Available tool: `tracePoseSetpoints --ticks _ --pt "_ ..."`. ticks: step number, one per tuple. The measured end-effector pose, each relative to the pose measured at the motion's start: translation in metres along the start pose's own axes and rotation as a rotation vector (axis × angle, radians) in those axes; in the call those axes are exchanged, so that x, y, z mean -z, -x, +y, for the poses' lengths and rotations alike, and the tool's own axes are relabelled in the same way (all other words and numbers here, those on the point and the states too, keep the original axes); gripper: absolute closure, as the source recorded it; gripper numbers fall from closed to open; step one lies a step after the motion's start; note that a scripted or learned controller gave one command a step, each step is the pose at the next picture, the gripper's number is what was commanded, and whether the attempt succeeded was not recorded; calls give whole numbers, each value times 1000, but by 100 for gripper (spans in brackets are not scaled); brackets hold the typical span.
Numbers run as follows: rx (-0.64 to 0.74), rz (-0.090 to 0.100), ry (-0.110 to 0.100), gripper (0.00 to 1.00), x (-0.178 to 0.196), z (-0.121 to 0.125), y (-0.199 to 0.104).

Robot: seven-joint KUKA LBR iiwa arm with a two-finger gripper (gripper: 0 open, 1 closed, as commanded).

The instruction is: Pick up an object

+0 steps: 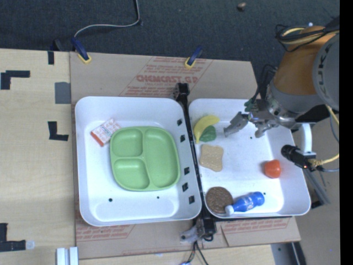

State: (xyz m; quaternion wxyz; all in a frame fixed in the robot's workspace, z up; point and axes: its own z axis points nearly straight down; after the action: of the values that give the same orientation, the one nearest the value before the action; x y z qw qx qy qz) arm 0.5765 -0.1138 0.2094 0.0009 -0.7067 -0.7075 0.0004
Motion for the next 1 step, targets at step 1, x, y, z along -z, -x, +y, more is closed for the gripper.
tracePoseSetpoints --ticks 1 --pt "-1 -1 9 0 -121 14 -20"
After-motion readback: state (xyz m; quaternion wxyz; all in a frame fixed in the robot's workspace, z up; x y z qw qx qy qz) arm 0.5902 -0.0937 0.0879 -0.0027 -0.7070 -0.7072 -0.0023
